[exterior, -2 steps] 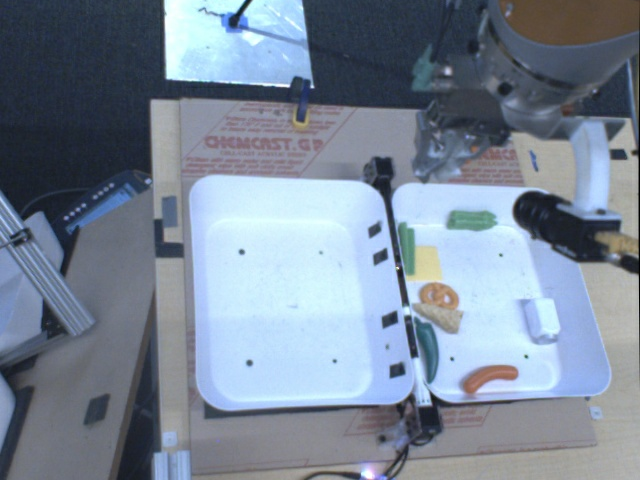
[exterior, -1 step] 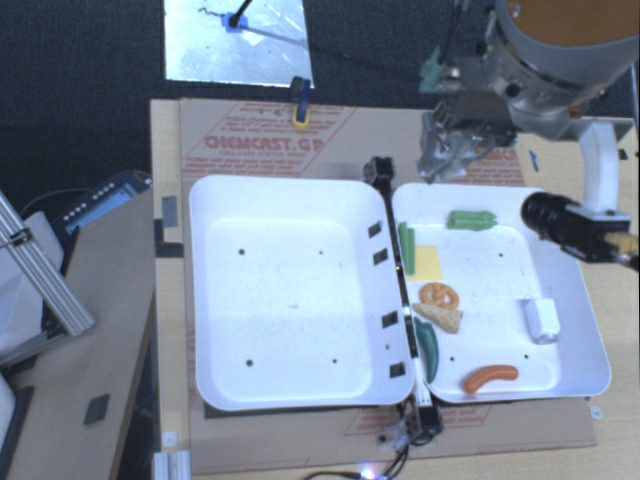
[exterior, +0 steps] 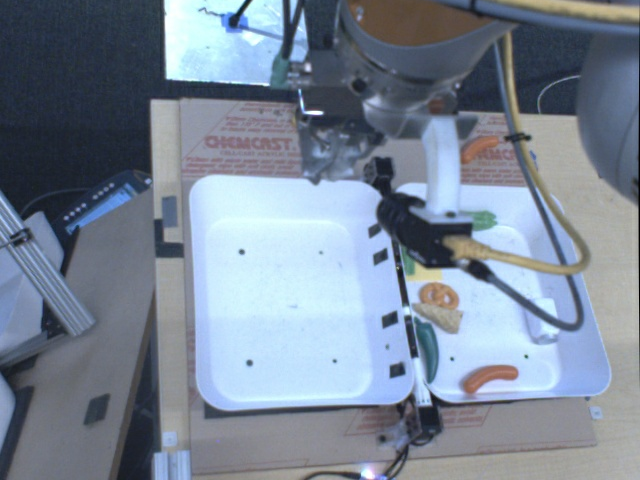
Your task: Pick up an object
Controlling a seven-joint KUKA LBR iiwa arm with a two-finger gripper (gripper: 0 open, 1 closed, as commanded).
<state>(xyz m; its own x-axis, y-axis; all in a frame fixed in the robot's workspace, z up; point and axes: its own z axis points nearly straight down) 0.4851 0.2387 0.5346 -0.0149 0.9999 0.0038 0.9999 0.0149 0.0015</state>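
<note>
Nearest the camera, at the front of the right bin (exterior: 585,363), an orange sausage-shaped toy (exterior: 490,377) is seen lying on the white floor, well apart from the arm; just behind it and against the divider between the bins, a dark green pepper-like piece (exterior: 428,349) lies lengthwise, with a tan wedge (exterior: 441,317) and a pretzel-shaped piece (exterior: 437,294) close together a little farther back. Any of these could serve as the object to be picked up, and the sausage toy is judged the easiest, since open floor surrounds it and no neighbour would be caught by the fingers. For the step to be done well, the wrist would best be brought over the middle of the chosen piece, the fingers set across its narrow width rather than along its length, and the descent kept clear of the divider wall and of the yellow hose (exterior: 520,263) that loops over the bin. Farther back, the gripper (exterior: 335,158) is seen hanging above the rear rim of the left bin (exterior: 290,298), and whether its fingers are spread or closed cannot be told from this view; nothing is seen between them. A light green piece (exterior: 483,220) lies near the back of the right bin. Farthest off, on the brown board (exterior: 240,138) beneath the bins, red lettering reading "CHEMCAST" can be made out; smaller print beside it is too faint to be read.
</note>
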